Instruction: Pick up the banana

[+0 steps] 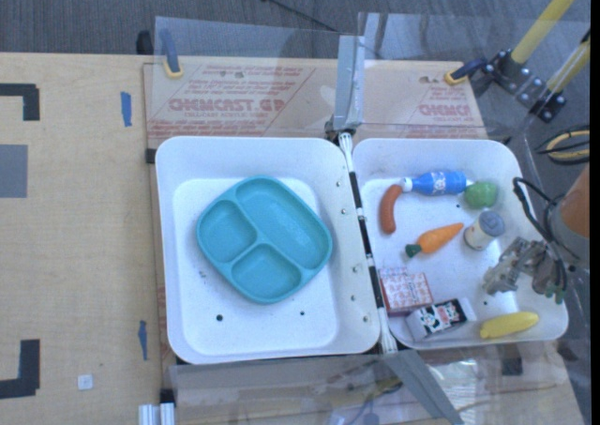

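The yellow banana (509, 324) lies flat in the near right corner of the right bin (433, 153), against its front wall. My gripper (504, 273) hangs just above and behind the banana, near the bin's right side, and is apart from it. Nothing can be seen held in the gripper. The arm comes in from the right edge of the view.
The right bin also holds a blue bottle (436, 183), a green fruit (482, 193), a red sausage (388, 209), a carrot (436, 238), a small jar (483, 229), a red box (405, 289) and a black-and-white box (439, 316) next to the banana. A teal divided plate (264, 237) lies in the left bin (178, 254).
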Controlling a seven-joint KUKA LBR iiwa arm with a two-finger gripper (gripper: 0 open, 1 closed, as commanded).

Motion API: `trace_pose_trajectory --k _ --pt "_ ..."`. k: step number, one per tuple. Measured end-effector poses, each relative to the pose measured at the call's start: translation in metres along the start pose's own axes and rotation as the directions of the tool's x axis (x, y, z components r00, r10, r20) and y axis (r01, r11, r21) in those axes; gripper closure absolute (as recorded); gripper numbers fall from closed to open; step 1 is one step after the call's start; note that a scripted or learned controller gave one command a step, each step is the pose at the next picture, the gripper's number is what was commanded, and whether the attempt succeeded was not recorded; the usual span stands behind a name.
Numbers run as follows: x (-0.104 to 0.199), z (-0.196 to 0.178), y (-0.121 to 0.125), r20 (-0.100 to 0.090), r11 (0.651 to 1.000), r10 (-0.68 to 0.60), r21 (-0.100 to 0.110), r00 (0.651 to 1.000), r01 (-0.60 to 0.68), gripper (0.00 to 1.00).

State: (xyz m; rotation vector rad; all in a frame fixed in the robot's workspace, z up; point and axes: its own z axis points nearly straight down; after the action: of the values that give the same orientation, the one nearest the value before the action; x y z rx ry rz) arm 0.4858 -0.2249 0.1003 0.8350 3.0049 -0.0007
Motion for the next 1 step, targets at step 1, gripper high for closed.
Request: trace_pose_trajectory --k 1 --pt "0.0 0.0 -0.0003 0.0 1.0 0.0 0.0 1.0 0.0 0.0"
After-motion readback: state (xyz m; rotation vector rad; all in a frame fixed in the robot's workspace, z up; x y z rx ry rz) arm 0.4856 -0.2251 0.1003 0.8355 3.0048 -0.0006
